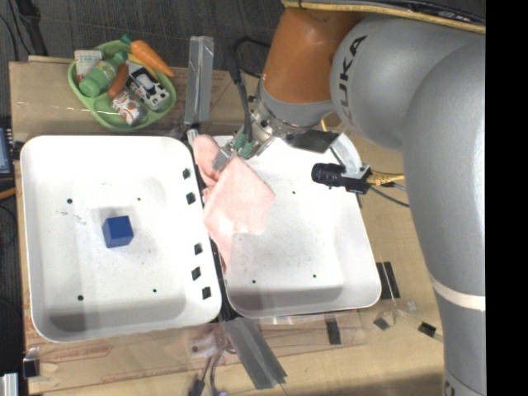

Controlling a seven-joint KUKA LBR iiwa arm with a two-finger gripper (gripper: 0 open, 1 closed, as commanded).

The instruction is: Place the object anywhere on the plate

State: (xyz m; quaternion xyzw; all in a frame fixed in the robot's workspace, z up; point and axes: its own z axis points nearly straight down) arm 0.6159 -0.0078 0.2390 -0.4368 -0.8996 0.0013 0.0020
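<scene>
1. A green round plastic bowl (pixel 122 97) of toy food sits on the desk (pixel 49 89), far left of the fingers and a little behind them.
2. A small blue cube (pixel 118 231) rests in the left shallow white bin (pixel 49 304), well to the left of the fingers and lower in the picture.
3. The fingers (pixel 233 153) are clamped on the top corner of a soft pink cloth (pixel 238 203), which hangs from them and drapes just below, over the inner edge of the right white bin (pixel 330 279).
</scene>
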